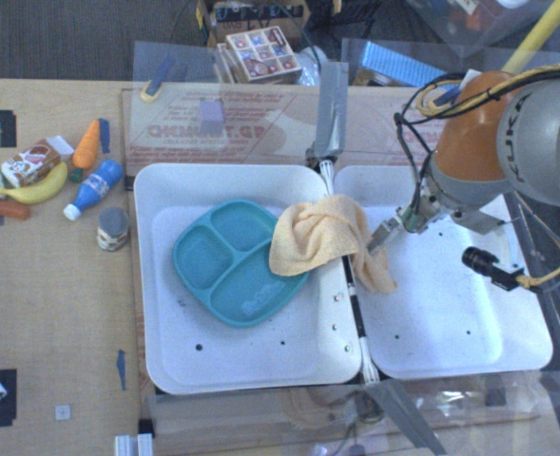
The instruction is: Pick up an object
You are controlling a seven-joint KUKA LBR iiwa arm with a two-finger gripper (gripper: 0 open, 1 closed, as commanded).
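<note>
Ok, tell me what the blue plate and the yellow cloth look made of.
Plate: probably hard plastic, matte teal, with molded dividers forming three compartments and smooth rounded edges. Cloth: soft fabric, likely terry or microfibre, judging by its fuzzy surface, loose folds and its drape over the divide between the bins.

Grey arm point(546, 141) — orange band point(470, 126), looping black-and-yellow cables point(432, 98), black connector point(484, 262)

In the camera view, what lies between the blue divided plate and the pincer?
The yellow cloth lies there. It covers the right edge of the blue divided plate, drapes over the seam between the two bins, and reaches the pincer at its right side.
</note>
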